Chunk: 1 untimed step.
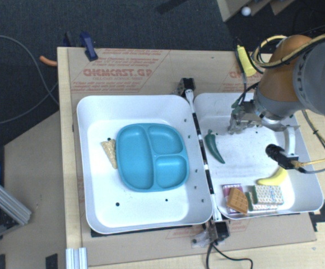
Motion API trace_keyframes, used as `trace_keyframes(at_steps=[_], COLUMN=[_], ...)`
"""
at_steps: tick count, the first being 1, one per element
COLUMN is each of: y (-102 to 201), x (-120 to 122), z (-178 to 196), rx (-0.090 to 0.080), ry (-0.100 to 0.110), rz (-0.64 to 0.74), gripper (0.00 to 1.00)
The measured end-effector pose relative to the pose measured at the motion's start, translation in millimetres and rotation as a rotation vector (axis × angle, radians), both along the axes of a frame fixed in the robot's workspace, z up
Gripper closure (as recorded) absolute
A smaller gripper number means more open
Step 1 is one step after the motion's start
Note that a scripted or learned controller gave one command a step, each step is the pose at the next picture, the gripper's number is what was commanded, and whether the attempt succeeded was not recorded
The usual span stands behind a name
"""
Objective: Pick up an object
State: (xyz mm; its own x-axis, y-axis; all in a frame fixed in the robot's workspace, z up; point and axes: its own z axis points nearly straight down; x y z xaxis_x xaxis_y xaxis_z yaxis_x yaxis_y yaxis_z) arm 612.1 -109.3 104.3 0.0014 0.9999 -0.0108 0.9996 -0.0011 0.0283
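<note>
My gripper (240, 122) hangs over the back of the right bin (314, 192), above bare white floor. A green pepper (213, 147) lies to its lower left, by the bin's left wall. A yellow banana (273, 177) rests near the front right. Along the front edge sit a brown waffle (237, 200), a pinkish packet (231, 190) and a patterned packet (267, 196). Nothing shows in the gripper's grasp.
The left bin (95, 206) holds a blue divided plate (151, 156) with a tan cracker piece (110, 150) at its left side. The grey arm (314, 77) comes in from the right above the right bin's back corner. A divider rail (199, 144) separates the bins.
</note>
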Motion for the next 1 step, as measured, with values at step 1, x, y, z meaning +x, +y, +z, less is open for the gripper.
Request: trace_keyframes(at_steps=[1], y=[0.1], x=[-0.2], z=[-0.3], rx=[0.0], ry=[0.001], rz=[0.0], gripper=[0.0])
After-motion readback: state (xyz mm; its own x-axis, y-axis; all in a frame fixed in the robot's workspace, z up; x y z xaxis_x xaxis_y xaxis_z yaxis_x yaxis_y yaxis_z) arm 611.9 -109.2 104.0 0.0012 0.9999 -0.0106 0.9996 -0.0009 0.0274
